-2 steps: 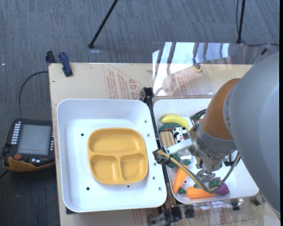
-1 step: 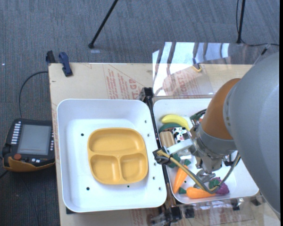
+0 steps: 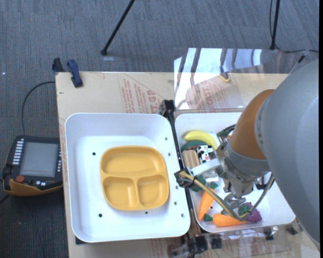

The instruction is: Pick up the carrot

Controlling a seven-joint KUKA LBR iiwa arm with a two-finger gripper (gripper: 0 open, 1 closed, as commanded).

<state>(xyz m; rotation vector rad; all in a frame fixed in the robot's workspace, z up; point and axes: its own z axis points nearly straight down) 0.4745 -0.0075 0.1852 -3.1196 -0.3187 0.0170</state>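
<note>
Closest to the lower edge, in the right white bin (image 3: pixel 282 211), a smooth orange carrot (image 3: pixel 225 220) lies on its side along the front wall, its tip pointing left, with a bumpy purple toy (image 3: pixel 252 214) touching its thick end. A second carrot (image 3: pixel 204 202) stands tilted just beside it to the left, with a small green stub at its lower end. The hand (image 3: pixel 236 202) hangs just above these, a pale, narrow piece of metal below the grey wrist; whether it is spread or pressed together I cannot tell, since the bulky arm (image 3: pixel 282 138) with its orange band covers most of it, and nothing is visibly pinched. A thin dark cable loops from the bin's left wall down toward the carrots. Farther back in the same bin sit a curved yellow banana (image 3: pixel 200 138), glossy like plastic, and a tan ribbed block beside a small black-and-white piece. The left white bin (image 3: pixel 78 144), shallow with rounded corners, carries a matte yellow divided plate (image 3: pixel 133 177) with three compartments. Both bins rest on a pale wooden worktop (image 3: pixel 124 90) with red print. Beyond lie dark carpet, a handheld control pendant (image 3: pixel 35 163) at the left, and tripod legs (image 3: pixel 124 18).
</note>
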